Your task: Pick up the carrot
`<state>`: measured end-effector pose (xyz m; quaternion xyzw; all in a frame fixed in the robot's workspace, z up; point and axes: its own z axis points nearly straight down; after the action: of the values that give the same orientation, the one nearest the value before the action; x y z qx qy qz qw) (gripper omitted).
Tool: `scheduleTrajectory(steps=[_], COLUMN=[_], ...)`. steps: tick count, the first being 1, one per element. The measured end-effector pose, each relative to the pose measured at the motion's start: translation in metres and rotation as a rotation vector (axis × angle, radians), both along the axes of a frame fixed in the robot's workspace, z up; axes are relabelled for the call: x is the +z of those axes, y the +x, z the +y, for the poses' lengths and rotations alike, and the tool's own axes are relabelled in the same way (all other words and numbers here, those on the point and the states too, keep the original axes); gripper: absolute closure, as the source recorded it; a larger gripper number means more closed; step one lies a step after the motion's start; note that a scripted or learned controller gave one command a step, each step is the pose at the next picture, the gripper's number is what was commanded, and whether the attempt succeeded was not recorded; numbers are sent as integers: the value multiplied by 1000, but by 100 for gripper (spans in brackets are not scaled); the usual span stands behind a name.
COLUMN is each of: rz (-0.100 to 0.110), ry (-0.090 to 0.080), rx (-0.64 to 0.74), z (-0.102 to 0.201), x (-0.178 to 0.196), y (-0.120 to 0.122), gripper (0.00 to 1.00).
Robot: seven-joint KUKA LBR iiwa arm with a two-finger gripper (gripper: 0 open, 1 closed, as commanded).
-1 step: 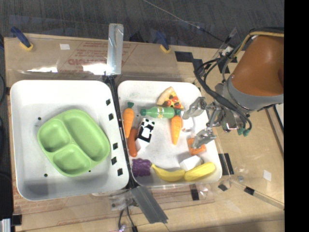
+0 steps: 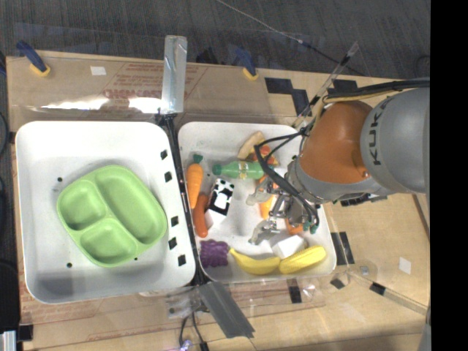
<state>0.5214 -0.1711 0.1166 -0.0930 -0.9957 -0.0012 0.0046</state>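
The carrot (image 2: pixel 194 185) lies along the left wall of the right bin (image 2: pixel 219 134), well apart from the gripper (image 2: pixel 276 221). I cannot tell how its jaws stand. A descent here risks catching the banana (image 2: pixel 256 263) instead.

The arm (image 2: pixel 398 141) is a thick, rounded grey tube with a smooth, matte shell. Dark capital letters run down its side; "KU" is readable. Above the wrist sits a broad, glossy orange band (image 2: pixel 335 143), domed like a cap, with a soft highlight across the top. Thin black cables (image 2: pixel 344 86) loop out over the orange part and trail away. Below the band a darker grey collar leads to the end effector (image 2: pixel 281 214), a cluster of small silvery metal parts and wires, its details too blurred to sort out with confidence.
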Motion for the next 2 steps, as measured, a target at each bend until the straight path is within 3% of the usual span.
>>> scheduleTrajectory(steps=[1, 2], rz=[-11, -13], ry=[-4, -4], rx=[36, 45], z=[-4, -2], x=[-24, -14], y=[19, 20], gripper=[0, 100])
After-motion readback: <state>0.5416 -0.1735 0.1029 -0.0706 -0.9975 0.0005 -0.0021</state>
